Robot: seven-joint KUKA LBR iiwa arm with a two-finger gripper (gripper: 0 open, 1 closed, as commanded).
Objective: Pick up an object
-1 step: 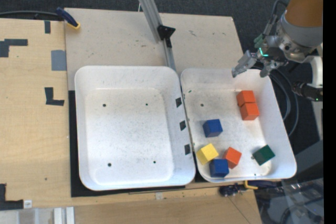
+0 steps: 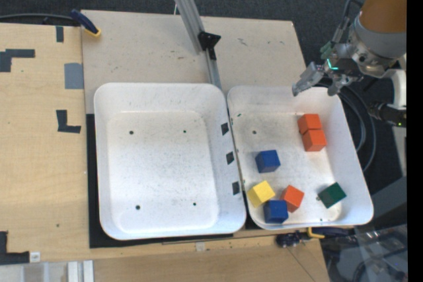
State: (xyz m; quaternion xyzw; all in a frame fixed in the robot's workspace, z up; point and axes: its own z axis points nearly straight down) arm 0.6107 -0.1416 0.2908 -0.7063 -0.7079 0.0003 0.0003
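The arm point(image 2: 382, 6) comes in from the upper right, its orange band high near the corner and the grey wrist below it bent down and leftward. The gripper point(image 2: 316, 81) hangs at the far rim of the right bin point(image 2: 353, 162), near that bin's upper right corner, fingers pointing left and down; they look spread a little, with nothing between them. All the blocks lie in the right bin, well apart from the gripper. Nearest is an orange block point(image 2: 312, 131), an upright oblong or perhaps two cubes stacked end to end, by the right wall. A blue cube point(image 2: 268, 160) sits near the bin's middle. Along the near edge, a yellow cube point(image 2: 262, 192) touches a second blue cube point(image 2: 276, 211), with a small orange cube point(image 2: 293, 197) just beside them and a green cube point(image 2: 332, 195) off to the right. The left bin point(image 2: 106, 162) adjoins the right one. A metal post point(image 2: 187, 3) slants up from between them.
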